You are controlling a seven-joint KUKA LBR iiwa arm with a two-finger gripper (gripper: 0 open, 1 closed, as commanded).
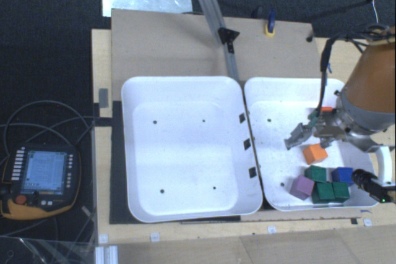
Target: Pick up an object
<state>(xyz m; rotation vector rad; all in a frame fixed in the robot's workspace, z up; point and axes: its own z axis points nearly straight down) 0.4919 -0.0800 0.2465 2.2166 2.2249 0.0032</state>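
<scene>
My gripper (297,136) hangs over the right bin (272,109), near its middle, reaching in from the right below the orange-banded wrist. Its fingers stand open with nothing between them. An orange block (314,153) lies just below and to the right of the fingertips, apart from them. Further toward the bin's front right corner sits a cluster: a purple block (302,186), a green block (318,174), a blue block (342,175) and two more green blocks (330,193) side by side.
The left bin (179,151) lies beside the right one, parted by a shared rim with black clips (247,143). A slanted metal pole (210,3) crosses the back. A teach pendant (40,181) with cables lies far left, off the bench.
</scene>
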